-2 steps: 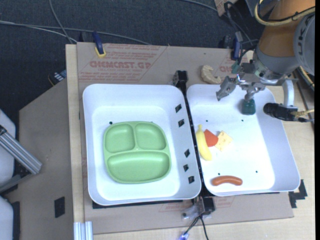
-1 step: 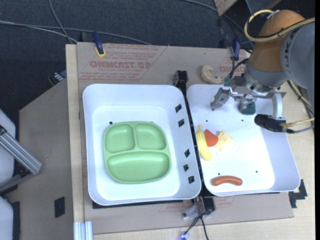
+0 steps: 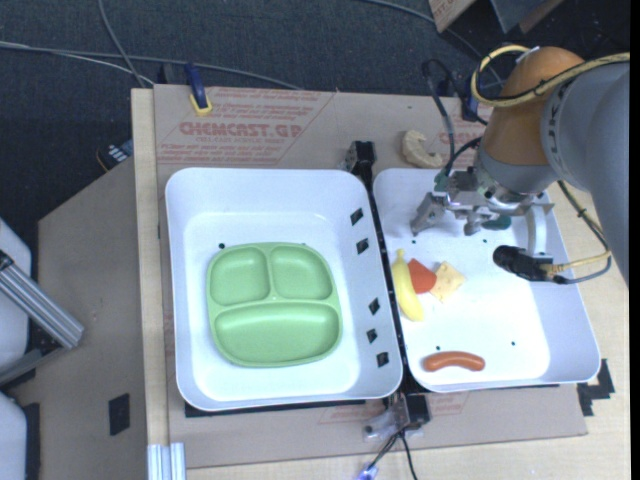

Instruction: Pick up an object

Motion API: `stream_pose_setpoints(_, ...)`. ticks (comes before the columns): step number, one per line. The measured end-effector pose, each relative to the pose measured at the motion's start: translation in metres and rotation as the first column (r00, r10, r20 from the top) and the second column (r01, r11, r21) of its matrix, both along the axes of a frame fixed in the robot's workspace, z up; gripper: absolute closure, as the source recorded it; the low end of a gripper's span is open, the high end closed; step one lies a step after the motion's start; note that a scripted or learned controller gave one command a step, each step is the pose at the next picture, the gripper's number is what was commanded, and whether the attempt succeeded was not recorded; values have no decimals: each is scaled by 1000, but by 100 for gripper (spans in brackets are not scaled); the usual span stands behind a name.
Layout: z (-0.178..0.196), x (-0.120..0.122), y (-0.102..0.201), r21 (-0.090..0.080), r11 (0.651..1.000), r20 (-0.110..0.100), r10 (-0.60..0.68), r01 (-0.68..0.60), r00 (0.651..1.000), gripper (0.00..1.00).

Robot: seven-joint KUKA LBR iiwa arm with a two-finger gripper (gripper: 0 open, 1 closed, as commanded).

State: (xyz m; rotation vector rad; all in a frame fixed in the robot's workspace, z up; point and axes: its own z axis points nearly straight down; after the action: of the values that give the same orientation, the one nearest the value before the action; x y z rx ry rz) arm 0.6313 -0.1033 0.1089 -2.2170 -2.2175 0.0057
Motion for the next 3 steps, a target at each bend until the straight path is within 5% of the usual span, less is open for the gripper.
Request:
stream_pose_setpoints(1, -25, 0, 1, 0, 1000, 2, 0, 0, 1000, 0)
stream_pose_setpoints(2, -12, 1, 1, 0, 1000, 7, 0, 0, 1000, 100)
stream_pose_setpoints(3, 32, 1, -2, -2, 1000, 12, -1, 1, 1000, 100)
